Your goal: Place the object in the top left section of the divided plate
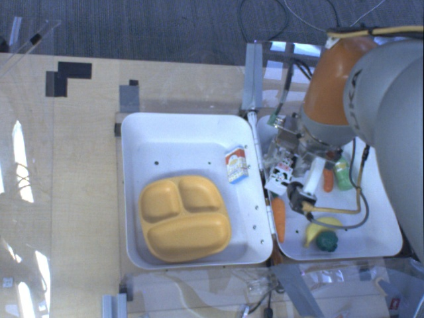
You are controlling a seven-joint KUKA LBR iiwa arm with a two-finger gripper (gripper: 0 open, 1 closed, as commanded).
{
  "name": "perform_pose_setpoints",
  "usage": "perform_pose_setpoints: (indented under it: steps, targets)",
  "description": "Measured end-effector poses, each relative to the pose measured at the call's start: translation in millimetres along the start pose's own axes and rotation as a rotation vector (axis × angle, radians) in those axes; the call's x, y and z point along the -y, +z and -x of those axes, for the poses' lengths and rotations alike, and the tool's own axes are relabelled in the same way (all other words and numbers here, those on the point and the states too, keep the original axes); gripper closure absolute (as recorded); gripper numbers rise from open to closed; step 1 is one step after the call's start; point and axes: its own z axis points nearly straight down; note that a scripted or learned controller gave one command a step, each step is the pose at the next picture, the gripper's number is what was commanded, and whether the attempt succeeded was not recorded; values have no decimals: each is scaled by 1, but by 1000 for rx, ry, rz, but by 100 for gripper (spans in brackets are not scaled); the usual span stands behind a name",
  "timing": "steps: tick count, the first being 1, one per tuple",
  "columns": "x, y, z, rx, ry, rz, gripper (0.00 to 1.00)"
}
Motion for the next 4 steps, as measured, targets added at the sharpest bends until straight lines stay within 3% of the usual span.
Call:
perform_pose_setpoints:
  steps: [1, 2, 3, 4]
  targets:
    - [10, 8, -102, 0, -6, 0, 100]
    - [60, 66, -89, 2, -7, -3, 100]
    - [23, 38, -164, 0, 102, 0, 100]
    - [43, 48, -195, 0, -35, -1, 100]
